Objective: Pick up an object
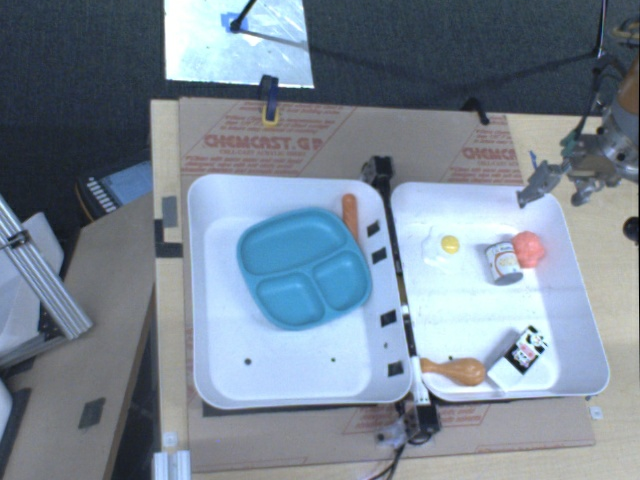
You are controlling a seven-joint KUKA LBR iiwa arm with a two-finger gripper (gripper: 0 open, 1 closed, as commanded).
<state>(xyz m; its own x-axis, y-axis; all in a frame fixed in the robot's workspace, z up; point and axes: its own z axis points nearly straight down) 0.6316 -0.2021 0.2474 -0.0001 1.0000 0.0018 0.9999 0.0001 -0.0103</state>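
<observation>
The arm is cut off at the right edge, and its gripper (553, 181) hangs with fingers spread apart above the right bin's (570, 298) far corner. A blue divided plate (303, 280) and a sausage (350, 215) occupy the left bin (215, 298). In the right bin, well apart from the gripper, lie a small can (502, 262), pink ball (529, 248), fried egg (443, 245), drumstick (455, 370) and black-and-white carton (525, 349).

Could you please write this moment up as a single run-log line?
gripper: open, nothing held, above right bin's far corner | right bin: fried egg, can, pink ball, drumstick | pick: not begun
</observation>
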